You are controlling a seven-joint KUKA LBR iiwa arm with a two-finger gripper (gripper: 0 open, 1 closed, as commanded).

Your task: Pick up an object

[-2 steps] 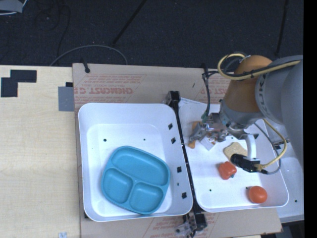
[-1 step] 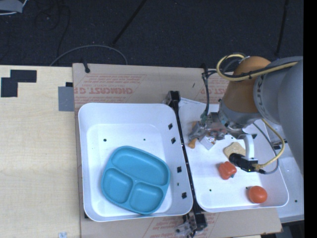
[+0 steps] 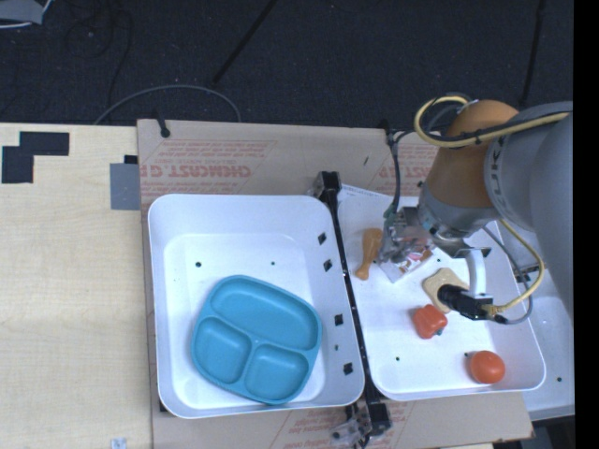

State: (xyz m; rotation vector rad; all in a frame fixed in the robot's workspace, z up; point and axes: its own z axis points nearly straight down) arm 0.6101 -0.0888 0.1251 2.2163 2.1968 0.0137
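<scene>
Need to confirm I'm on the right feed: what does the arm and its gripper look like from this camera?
The arm is smooth grey, with a rounded orange band above the wrist. Yellowish cable loops over that band, and another cable curves down beside the wrist. The gripper is a small cluster of dark and metallic parts.

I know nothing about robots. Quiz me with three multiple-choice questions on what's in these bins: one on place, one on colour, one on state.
1. Where is the divided plate?
A. left bin
B. right bin
C. on the bench

2. What colour is that plate?
A. red
B. blue
C. green

3. How does the plate lie?
A. upside down
B. on edge
C. flat, compartments up

Answers: 1 A, it rests on the left bin's floor. 2 B, it is light blue. 3 C, its three hollows face the camera.
</scene>
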